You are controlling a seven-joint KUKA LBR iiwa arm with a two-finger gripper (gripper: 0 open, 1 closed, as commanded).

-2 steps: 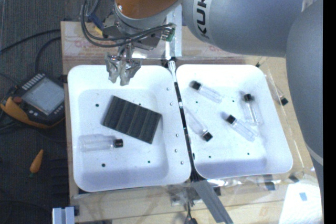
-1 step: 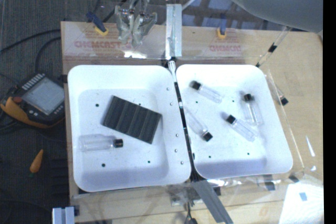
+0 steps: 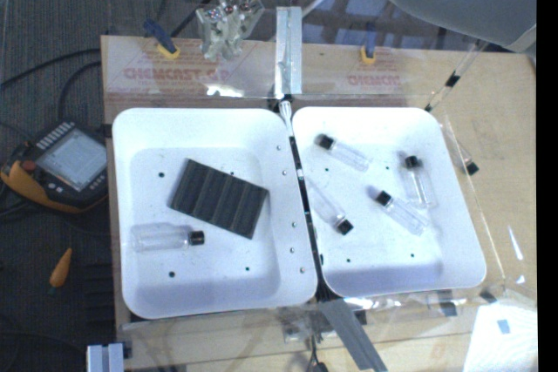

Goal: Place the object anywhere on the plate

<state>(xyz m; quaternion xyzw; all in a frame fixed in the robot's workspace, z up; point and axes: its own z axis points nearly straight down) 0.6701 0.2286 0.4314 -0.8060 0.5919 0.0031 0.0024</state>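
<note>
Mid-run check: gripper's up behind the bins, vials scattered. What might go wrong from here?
1. The vial in the left bin is clear, lies on white and sits close to the dark ribbed plate, so a grasp may miss it or nudge the plate.
2. It is round, so it may roll off the plate.
3. The gripper must cross the bin rim.

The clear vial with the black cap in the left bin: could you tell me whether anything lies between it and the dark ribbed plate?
Nothing visible does. The clear vial with the black cap lies just beside the dark ribbed plate on bare bin floor.
</note>
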